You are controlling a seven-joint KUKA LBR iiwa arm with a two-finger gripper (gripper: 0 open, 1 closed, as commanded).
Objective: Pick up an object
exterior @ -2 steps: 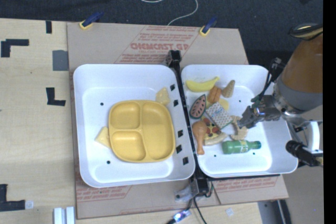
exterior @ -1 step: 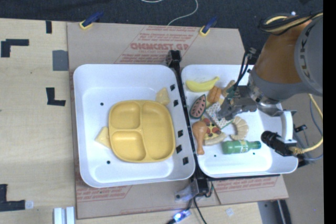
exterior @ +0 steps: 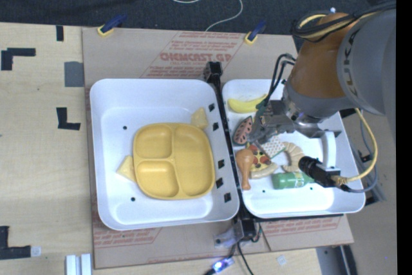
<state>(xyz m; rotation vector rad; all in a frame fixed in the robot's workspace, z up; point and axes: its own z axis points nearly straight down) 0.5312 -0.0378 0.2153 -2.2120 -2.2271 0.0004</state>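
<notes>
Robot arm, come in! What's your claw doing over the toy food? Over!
Gripper low in right bin, over toy pile. Pizza slice, drumstick, green bottle crowded close. Banana sits apart. Nothing seen held.

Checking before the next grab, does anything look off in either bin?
Mostly no. The yellow divided tray lies on pale yellow pieces that stick out from under its edges. The toy food in the right bin is jumbled.
</notes>
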